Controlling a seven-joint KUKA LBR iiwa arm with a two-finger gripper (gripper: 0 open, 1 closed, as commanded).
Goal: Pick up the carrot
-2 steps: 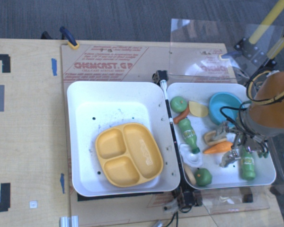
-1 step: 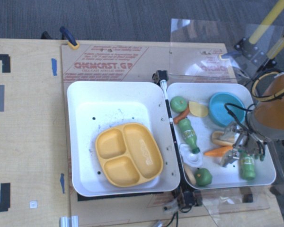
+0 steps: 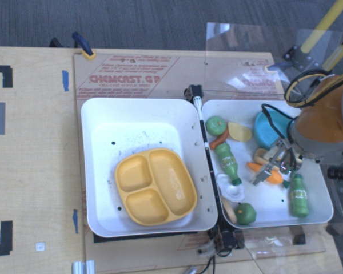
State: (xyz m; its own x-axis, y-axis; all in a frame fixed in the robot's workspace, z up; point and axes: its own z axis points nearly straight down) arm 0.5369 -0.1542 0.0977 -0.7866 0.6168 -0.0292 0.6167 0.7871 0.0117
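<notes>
Broadly, the pale wooden tabletop [image 3: 28,170] carries two shallow white plastic bins side by side, and the right bin [image 3: 323,207] serves as the landmark. Just left of it, touching along a shared rim, the left bin [image 3: 103,130] holds a yellow three-compartment plastic tray [image 3: 155,185]. Reaching over the right bin's right rim, the grey arm with its orange band [image 3: 326,116] hangs above the bin's upper right part, beside a blue round bowl [image 3: 268,127]. Its metal claw [image 3: 272,167] sits low over the bin's middle, fingers slightly spread, right at the small orange carrot [image 3: 263,173]; whether they pinch it, I cannot tell. Inside the bin also lie two green plastic bottles, one near the left rim [image 3: 227,163], one near the right rim [image 3: 299,196], a green round fruit [image 3: 215,124] at the upper left, another [image 3: 245,213] at the lower edge, and a yellow wedge [image 3: 239,131].
</notes>
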